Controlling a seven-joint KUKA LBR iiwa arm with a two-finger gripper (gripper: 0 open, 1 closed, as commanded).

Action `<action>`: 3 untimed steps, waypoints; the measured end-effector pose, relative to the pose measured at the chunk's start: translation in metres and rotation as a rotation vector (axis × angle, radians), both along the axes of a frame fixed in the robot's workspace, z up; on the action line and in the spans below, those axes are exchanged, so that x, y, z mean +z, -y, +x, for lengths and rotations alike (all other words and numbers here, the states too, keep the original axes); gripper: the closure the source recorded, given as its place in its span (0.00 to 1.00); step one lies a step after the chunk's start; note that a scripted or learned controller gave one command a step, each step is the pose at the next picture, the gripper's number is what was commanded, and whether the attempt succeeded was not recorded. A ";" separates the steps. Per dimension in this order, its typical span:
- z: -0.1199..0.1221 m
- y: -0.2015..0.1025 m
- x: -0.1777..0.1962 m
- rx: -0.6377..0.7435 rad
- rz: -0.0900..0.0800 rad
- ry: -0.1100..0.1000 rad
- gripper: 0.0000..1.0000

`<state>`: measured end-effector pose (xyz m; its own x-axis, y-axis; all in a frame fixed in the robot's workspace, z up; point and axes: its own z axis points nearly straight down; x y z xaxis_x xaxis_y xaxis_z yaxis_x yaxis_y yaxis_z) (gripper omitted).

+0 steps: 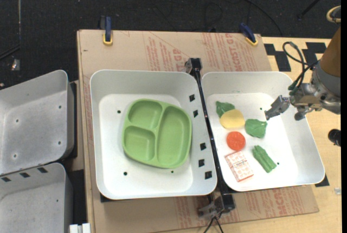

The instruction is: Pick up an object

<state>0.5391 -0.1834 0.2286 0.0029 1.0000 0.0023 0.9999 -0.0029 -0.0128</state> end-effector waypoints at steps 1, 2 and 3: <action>0.003 -0.001 0.007 0.004 -0.003 0.012 0.00; 0.004 -0.003 -0.036 0.002 -0.002 0.010 0.00; 0.004 0.002 -0.099 0.001 -0.001 0.007 0.00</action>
<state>0.5428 -0.1851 0.1299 0.0020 1.0000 0.0013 1.0000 -0.0020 -0.0060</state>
